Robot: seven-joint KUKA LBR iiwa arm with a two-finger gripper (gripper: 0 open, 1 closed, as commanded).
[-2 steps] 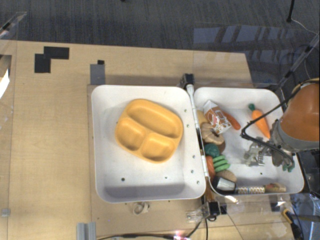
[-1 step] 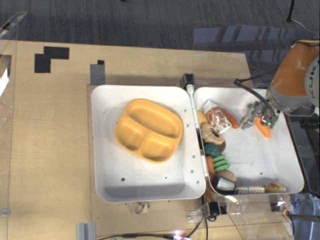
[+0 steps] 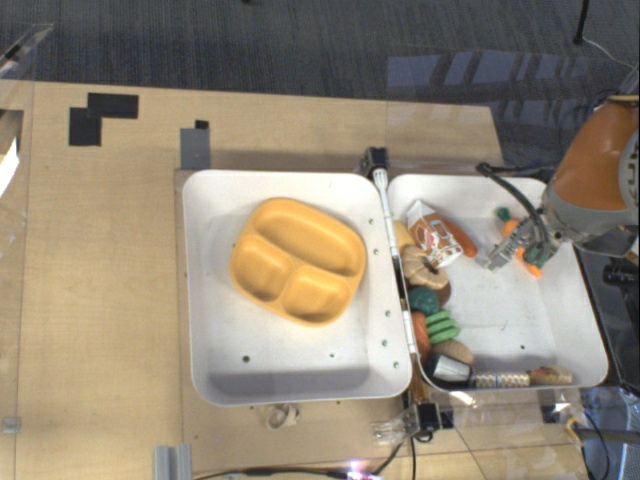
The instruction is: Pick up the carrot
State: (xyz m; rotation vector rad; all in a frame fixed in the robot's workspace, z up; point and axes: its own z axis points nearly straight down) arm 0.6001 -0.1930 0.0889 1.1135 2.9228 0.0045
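At the near edge of the wooden table [image 3: 90, 298], cables and a small connector [image 3: 425, 418] sit just below the seam between the two bins. The right bin [image 3: 570, 353] holds a line of items along its near wall: a dark, shiny cylindrical object [image 3: 450, 370] in the near left corner, then a thin patterned stick-like piece [image 3: 500, 380] and a small brown piece [image 3: 552, 375] lying flat beside it. Up the left wall of this bin runs a crowded pile: a tan rounded item [image 3: 458, 352], a green ridged toy [image 3: 438, 325], a dark green rounded piece [image 3: 424, 299], and a beige lumpy shape [image 3: 420, 268]. Farther up lies a small red-and-white package [image 3: 436, 243], tilted, and the carrot [image 3: 459, 236] rests against its right side, an orange taper pointing toward the bin's middle.

The left bin [image 3: 215, 368] carries a yellow three-compartment plate [image 3: 298, 259], tilted slightly and set near the bin's middle.

Toward the far right of the right bin, the claw [image 3: 520, 243] is low over the bin floor, well apart from the carrot. Orange and green bits [image 3: 536, 258] show around its tip, but whether its fingers are spread or closed cannot be told. Behind it rises the grey arm with its orange band [image 3: 592, 163]. Black cable [image 3: 510, 181] loops over the bin's far rim. On the far left of the table are black square markings [image 3: 100, 116].
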